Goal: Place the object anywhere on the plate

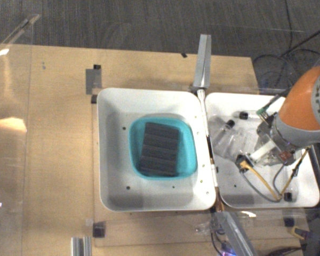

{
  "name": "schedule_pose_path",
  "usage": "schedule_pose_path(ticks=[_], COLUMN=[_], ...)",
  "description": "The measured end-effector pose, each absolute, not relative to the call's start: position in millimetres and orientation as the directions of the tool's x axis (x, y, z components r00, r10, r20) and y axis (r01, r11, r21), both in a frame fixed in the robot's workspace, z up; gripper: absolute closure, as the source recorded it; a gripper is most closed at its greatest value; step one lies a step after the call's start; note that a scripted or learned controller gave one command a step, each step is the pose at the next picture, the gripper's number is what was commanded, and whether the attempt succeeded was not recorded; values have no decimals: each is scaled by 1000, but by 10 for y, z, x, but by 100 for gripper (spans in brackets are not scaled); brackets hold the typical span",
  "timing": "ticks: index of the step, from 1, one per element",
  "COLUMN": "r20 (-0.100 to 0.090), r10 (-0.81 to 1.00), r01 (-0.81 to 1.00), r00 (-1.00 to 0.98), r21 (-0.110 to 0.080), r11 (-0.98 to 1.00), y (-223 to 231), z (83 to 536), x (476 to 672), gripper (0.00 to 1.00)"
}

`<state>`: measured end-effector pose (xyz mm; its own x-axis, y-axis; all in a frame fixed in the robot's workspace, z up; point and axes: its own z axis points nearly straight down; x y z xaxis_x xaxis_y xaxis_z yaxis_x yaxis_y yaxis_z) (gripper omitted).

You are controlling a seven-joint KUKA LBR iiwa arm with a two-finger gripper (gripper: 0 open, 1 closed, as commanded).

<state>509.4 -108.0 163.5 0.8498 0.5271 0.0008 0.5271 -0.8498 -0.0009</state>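
A dark grey ribbed block (160,148) lies flat on the teal plate (188,153), which sits in the middle of the left white bin (112,143). The block rests fully inside the plate's rim, a little left of its centre. My gripper (236,142) hangs over the right bin (304,191), near its left wall, apart from the plate and the block. Its tip looks pale and blurred against the white floor. Nothing shows in its grasp.
The arm's orange band (309,105) and grey wrist (280,137) cover the right bin's right half. A yellow cable (262,183) loops below the wrist. Small black bits (244,114) lie on the bin floor. A grey post (203,63) stands behind the bins.
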Motion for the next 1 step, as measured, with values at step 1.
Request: schedule_pose_path(ticks=[1], r20=[5], r10=[487], r01=[487], r00=[873], r21=[3], r11=[-873], y=[-420], z=[2321], x=[5228], gripper=[100])
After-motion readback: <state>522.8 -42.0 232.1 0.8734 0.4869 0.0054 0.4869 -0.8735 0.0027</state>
